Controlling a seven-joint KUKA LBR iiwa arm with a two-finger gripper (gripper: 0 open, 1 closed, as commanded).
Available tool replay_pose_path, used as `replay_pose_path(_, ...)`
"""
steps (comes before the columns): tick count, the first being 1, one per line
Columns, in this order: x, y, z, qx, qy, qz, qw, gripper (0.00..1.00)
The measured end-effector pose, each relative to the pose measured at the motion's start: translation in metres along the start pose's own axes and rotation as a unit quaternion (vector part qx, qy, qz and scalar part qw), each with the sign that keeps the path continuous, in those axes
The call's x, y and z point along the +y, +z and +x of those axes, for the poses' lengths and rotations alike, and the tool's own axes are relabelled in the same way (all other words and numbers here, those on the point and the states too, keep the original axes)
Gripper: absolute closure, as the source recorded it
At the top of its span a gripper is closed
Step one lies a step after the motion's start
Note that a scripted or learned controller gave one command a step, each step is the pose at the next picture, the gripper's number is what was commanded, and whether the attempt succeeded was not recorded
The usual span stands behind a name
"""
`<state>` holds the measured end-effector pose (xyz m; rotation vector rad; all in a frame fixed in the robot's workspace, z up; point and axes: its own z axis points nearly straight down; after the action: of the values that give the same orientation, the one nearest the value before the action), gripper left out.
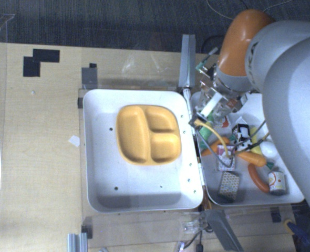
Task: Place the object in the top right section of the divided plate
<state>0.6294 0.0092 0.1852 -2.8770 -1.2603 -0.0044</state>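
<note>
Two white bins sit side by side on the counter (39, 151). The left bin (100, 193) holds one yellow plate (147, 134) with three sections, a long one on its left and two smaller ones on its right. The right bin (260, 199) holds a jumble: two orange carrots (251, 159), one reddish sausage (258, 181), one small can (277, 181) whose label is too small to read, one grey perforated block (229, 182) and one white oval (268, 150). The tool (217, 109) hangs over this bin's far left corner; whether it is open, or grips anything, I cannot tell.
</note>
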Motion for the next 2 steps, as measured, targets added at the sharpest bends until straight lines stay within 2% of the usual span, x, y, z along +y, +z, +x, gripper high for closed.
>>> replay_pose_path(1, -0.072, 0.000, -0.019, 0.000, -0.063, 0.000, 0.9980, 1.00)
replay_pose_path(2, -0.083, 0.000, -0.014, 0.000, -0.115, 0.000, 0.9934, 1.00)
